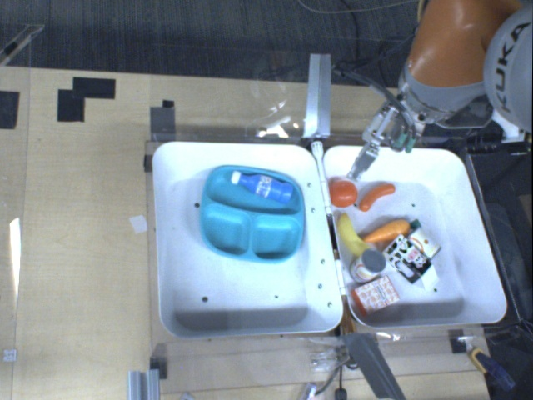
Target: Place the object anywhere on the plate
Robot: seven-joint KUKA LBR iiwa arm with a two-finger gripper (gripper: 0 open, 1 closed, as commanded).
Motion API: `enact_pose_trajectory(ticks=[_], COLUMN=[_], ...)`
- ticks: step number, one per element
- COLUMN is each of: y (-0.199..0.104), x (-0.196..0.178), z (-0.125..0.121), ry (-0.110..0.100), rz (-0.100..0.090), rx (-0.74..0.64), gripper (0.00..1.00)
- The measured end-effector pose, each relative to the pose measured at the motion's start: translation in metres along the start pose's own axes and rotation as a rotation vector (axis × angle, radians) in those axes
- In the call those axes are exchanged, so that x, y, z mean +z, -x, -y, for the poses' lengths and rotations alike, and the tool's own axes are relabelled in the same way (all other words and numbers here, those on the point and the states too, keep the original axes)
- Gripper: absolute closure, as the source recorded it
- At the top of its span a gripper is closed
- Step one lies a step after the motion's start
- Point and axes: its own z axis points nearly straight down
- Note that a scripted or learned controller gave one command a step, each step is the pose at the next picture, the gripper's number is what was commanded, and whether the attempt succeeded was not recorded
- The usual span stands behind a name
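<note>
Pale wooden benchtop under dark carpet frames my two white bins, and I read them from the left. On the left bin (179,307) sits the blue sectioned plate (250,215), with a blue bottle (268,187) already lying in its upper compartment, at about twelve o'clock from the plate's middle. Across the divider, the right bin (466,282) holds the pile I am picking from: an orange-red tomato-like ball (342,192) at the bin's ten o'clock, a curved orange sausage shape (376,194) just beside it, then a banana (350,236), a carrot (388,231), a grey-capped jar (371,262), a black-and-white pack (410,255) and a red patterned packet (376,292) toward six o'clock. My gripper (363,163) hangs just above the ball, at its one o'clock; its fingers look close together with nothing between them. I judge this to be the picking stage, with nothing lifted yet. Next I need a clean descent onto one piece, a firm close, then a carry toward nine o'clock onto the plate.
</note>
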Motion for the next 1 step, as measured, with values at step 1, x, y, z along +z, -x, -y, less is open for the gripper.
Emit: enact_pose_trajectory(ticks=[1], y=[0.0272], x=[-0.0127], z=[0.0135], ry=[0.000], rz=[0.002], rx=[-0.055], gripper=[0.00])
